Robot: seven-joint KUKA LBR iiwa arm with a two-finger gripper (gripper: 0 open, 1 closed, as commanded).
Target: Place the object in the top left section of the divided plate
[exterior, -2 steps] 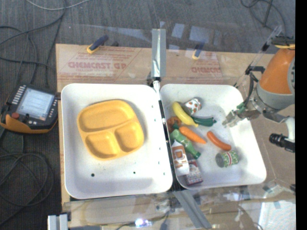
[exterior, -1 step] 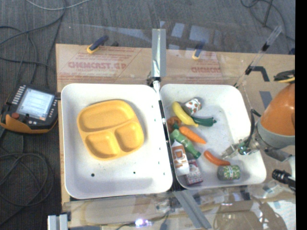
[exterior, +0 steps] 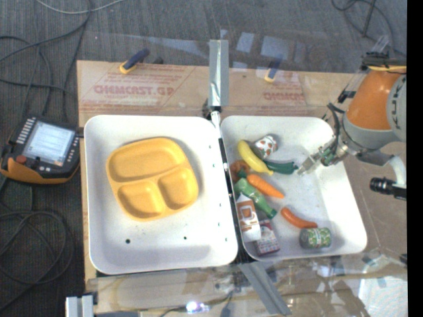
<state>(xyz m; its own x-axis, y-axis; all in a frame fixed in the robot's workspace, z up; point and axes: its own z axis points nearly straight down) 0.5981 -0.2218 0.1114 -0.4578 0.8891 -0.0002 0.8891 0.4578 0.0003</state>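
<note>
Lying in the right bin (exterior: 344, 203): one banana (exterior: 253, 156), two carrots (exterior: 266, 186).

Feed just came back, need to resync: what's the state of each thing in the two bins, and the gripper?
Divided plate: upright, nothing in its sections, left bin.
Banana: lying in right bin.
Carrot: lying beside banana.
Green can: on its side, near corner.
Gripper: low over right bin, holding nothing visible.

The end effector (exterior: 309, 166) is too small and blurry to make out, so the finger gap can't be read. Most of the arm (exterior: 375, 111) gets cut off at the right. The can (exterior: 316, 238) label is unreadable. The packets (exterior: 256, 228) by the divider are partly overlapped, with print too tiny to tell.
</note>
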